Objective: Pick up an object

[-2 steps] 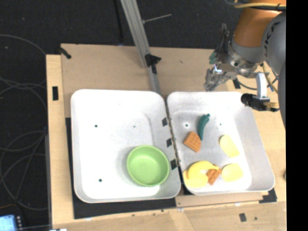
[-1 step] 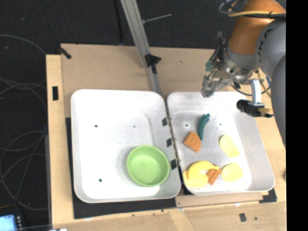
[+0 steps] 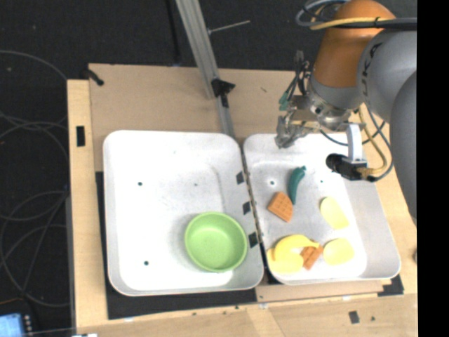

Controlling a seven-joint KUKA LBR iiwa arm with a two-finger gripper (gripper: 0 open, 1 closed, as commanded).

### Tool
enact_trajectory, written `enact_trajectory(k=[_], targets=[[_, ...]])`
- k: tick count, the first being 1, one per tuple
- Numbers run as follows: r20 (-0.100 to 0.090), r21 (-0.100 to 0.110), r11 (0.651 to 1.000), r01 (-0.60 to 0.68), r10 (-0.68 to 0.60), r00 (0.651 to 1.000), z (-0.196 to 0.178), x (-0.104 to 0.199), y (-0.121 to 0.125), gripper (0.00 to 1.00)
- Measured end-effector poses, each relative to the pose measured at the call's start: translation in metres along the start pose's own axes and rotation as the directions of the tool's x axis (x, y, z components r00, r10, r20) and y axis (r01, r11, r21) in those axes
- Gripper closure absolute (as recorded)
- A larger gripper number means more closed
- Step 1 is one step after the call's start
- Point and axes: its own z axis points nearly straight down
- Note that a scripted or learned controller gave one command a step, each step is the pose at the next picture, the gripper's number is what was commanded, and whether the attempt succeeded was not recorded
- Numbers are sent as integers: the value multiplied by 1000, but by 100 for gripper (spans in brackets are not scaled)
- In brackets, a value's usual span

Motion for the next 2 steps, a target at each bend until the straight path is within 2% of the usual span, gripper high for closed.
enact_trajectory(k=[2], targets=[[-2,2,1000,1,-1,1000,7,89,-48,100]])
